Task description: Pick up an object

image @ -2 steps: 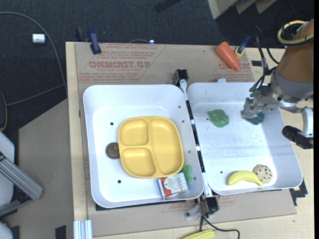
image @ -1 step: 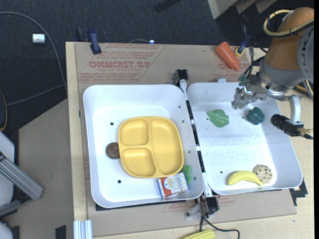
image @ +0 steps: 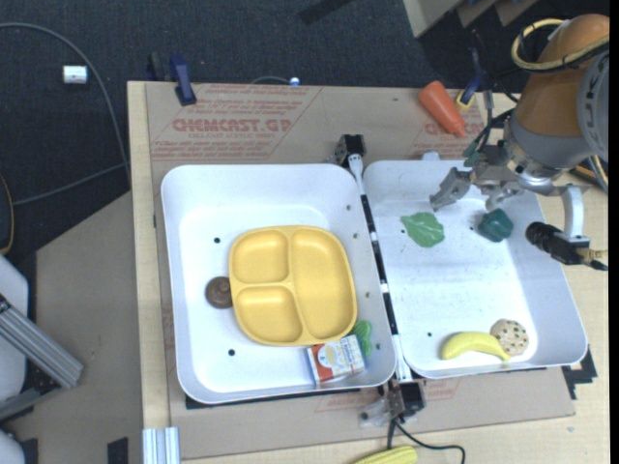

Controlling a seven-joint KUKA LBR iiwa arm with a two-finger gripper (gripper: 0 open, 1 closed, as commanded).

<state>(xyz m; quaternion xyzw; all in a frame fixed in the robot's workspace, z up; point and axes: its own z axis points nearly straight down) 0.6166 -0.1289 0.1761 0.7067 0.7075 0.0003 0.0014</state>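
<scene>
Gripper [image: 476, 190] spread wide, holding nothing; green leaf [image: 423, 228] just below-left, teal object [image: 496, 224] just below-right.

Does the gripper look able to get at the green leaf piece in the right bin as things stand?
Probably yes. The gripper hangs open just above the green leaf piece, which lies alone on bare bin floor, with the teal object apart from it.

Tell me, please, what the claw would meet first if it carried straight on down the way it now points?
Probably the bare floor of the right bin, between the green leaf-shaped piece and the dark teal object. The claw hangs over that gap, but depth is unclear from this slanted view, so it might clip the teal object instead.
</scene>
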